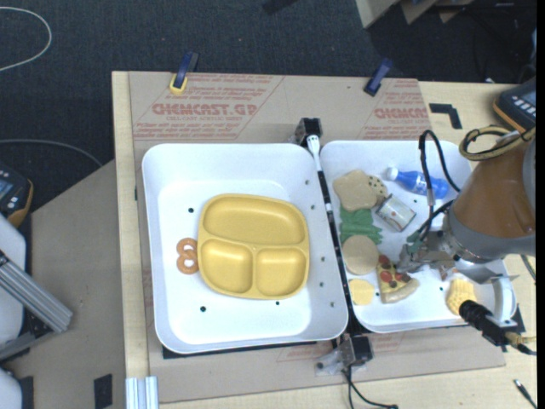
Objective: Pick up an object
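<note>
The right bin (443, 317) holds several toy foods: a tan cookie (356, 189), a green leafy piece (358, 224), a round beige disc (361, 254), a pizza slice (397, 285), a yellow wedge (362, 292), a silver can (395, 213), a blue bottle (417, 181) and a yellow corn piece (460, 293). My gripper (419, 254) hangs low over the middle of this bin, just above and right of the pizza slice. The grey wrist and orange band hide the bin's right side.
The left bin (166, 228) carries a yellow divided plate (253, 245) with an orange pretzel-shaped ring (186, 256) beside its left edge. A black cable (426, 156) loops over the right bin's back. Clamps sit on the board's far edge.
</note>
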You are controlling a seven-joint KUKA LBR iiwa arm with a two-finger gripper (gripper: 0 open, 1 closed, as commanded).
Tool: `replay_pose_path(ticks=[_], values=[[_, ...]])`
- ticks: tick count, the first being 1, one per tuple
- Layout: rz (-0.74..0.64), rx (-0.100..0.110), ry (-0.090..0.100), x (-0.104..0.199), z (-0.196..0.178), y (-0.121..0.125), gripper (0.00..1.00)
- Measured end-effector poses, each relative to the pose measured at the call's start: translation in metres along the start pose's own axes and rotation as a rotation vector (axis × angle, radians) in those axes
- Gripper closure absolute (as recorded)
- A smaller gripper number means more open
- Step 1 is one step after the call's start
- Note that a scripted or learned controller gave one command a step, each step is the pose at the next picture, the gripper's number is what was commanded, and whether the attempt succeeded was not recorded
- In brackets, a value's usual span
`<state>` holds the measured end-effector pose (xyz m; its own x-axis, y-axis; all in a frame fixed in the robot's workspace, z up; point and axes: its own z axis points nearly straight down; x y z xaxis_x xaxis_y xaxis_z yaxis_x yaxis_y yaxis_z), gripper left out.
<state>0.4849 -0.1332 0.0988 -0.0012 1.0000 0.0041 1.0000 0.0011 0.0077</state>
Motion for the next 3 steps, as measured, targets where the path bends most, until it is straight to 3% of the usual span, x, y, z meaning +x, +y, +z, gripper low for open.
replay_pose_path(ticks=[2,3], values=[[-0.001,-0.001,-0.007,0.000,-0.125,-0.001,1.00],[0.000,0.004,-0.006,0.000,-0.126,0.000,1.00]])
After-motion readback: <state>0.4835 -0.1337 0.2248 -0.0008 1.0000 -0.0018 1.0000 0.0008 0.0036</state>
